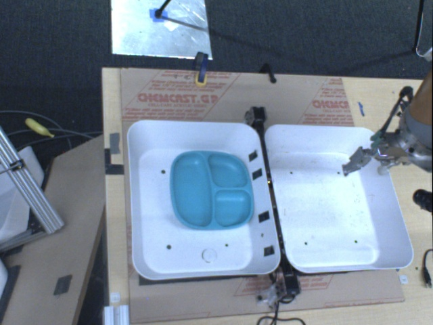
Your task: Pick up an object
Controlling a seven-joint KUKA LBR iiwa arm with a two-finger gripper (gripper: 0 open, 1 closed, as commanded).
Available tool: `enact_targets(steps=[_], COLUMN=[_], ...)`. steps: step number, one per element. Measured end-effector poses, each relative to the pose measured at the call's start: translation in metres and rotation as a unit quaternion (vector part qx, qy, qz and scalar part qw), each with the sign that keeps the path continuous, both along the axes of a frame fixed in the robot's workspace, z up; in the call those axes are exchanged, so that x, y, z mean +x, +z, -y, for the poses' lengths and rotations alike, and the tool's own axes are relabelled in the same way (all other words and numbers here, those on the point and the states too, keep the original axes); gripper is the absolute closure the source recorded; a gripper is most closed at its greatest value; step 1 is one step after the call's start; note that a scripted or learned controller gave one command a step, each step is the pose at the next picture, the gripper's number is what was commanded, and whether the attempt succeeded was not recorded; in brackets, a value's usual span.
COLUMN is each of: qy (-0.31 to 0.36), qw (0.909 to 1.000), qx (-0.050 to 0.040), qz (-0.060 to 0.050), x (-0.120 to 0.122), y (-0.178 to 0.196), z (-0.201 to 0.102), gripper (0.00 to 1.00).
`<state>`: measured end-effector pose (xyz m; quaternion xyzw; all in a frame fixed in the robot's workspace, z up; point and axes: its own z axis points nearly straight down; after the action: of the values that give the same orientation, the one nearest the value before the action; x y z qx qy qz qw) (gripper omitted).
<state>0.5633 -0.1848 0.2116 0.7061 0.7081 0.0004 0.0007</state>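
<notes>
A blue divided plate (210, 189) lies flat in the middle of the left white bin (145, 181). My gripper (364, 169) hangs over the right bin's (325, 242) far right part, well to the right of the plate. Its fingers are spread open; one grey fingertip (348, 168) points down-left and nothing sits between them. The arm's wrist enters from the right edge.
A faint small round outline (208, 254) shows on the left bin's floor near its front wall. Black clips run along the divider (264, 195) between the bins. A metal sheet (161, 17) lies beyond the bench, and an aluminium frame (27, 195) stands at the left.
</notes>
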Motion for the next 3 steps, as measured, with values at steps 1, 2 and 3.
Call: enact_targets(steps=[1,2,3], qy=[0.002,-0.001,-0.003], qw=[1.0,1.0,1.0], qx=[-0.0015,0.002,0.0007], qz=[0.009,-0.006,-0.006], x=[-0.077,-0.078,-0.08], y=[0.206,0.052,-0.078], z=[-0.033,-0.046,-0.003], gripper=[0.0,0.0,0.0])
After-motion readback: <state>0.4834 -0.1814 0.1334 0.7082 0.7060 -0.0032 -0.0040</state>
